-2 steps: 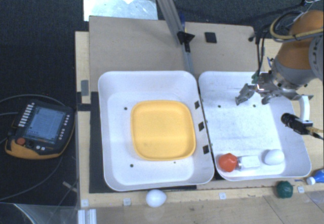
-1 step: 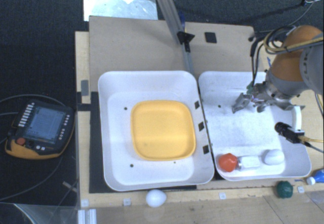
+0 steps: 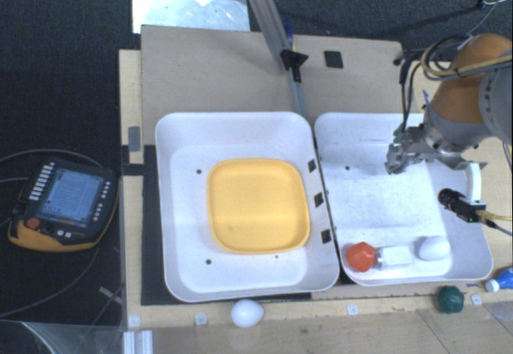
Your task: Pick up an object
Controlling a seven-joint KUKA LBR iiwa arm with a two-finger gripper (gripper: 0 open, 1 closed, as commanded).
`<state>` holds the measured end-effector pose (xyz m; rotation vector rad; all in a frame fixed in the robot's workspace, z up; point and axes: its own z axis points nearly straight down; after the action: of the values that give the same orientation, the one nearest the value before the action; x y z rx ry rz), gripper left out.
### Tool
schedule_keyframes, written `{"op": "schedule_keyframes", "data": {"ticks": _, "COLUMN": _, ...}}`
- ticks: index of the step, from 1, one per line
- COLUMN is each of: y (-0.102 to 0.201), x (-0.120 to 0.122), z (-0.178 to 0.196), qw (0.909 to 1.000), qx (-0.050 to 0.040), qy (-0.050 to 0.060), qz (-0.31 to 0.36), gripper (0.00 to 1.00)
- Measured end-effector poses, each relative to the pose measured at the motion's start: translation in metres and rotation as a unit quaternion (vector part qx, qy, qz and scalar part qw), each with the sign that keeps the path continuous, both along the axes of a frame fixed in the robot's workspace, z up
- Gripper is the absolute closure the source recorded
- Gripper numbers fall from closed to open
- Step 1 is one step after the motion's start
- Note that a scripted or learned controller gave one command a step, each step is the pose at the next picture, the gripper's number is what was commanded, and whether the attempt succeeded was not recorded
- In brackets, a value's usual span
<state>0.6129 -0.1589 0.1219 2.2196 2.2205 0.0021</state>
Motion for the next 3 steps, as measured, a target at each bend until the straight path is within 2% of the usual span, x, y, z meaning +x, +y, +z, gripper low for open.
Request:
{"op": "schedule_keyframes", "data": {"ticks": 2, "y": 0.0, "x": 0.0, "z": 0.095, "qw": 1.0, "qx": -0.0002, "qy": -0.001, "qz": 0.0, "gripper": 1.0}}
{"op": "schedule_keyframes", "data": {"ticks": 3, "y": 0.058, "x": -0.011, "z": 0.102, "qw": 1.0, "qx": 0.0008, "qy": 0.0, "qz": 0.002, "gripper": 1.0}}
